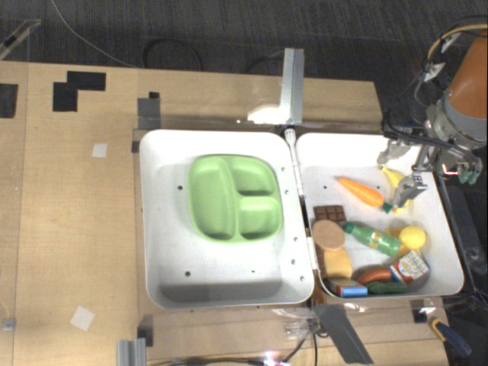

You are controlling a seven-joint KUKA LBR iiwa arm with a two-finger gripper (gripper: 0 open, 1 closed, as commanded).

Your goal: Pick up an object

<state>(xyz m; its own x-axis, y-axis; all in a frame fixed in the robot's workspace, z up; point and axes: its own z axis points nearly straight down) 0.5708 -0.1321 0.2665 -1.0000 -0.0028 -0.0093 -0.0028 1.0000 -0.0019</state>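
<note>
**Pick not yet made: the arm hangs over the right bin's far corner**

From my station I see the grey arm with its orange band reaching in from the right, its two-finger gripper (406, 175) low over the far right part of the right-hand shallow white bin (358, 149). The jaws stand apart, one metal finger (390, 152) near the bin's back wall and the other (412, 187) further forward, with a small yellow banana-like piece (391, 177) lying between them. I cannot tell whether they touch it; nothing looks lifted, so I judge nothing is held.

The candidates all rest in that bin: an orange plastic carrot (360, 192) just beside the gripper, a green bottle with a yellow cap (373, 238), a yellow lemon (412, 238), a brown chocolate bar (329, 213) and a round tan disc (329, 235). The left bin (156, 204) carries a green divided plastic tray (232, 197).

Left to do, by my reading: close on one item and raise it.
</note>
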